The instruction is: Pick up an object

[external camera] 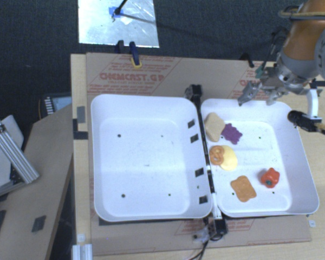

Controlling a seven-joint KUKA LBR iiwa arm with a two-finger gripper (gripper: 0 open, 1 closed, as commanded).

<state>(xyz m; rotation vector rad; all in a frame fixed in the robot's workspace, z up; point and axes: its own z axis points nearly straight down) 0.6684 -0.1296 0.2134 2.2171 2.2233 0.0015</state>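
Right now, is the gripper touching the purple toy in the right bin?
Apart. The camera view shows the gripper up at the far rim of the right bin, with bare white floor between it and the purple toy.

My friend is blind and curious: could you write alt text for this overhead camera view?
A grey robot arm's end effector hovers above the far edge of the right shallow white bin, which holds a red toy pepper, purple grape cluster, yellow round toy, and two tan bread-like pieces.
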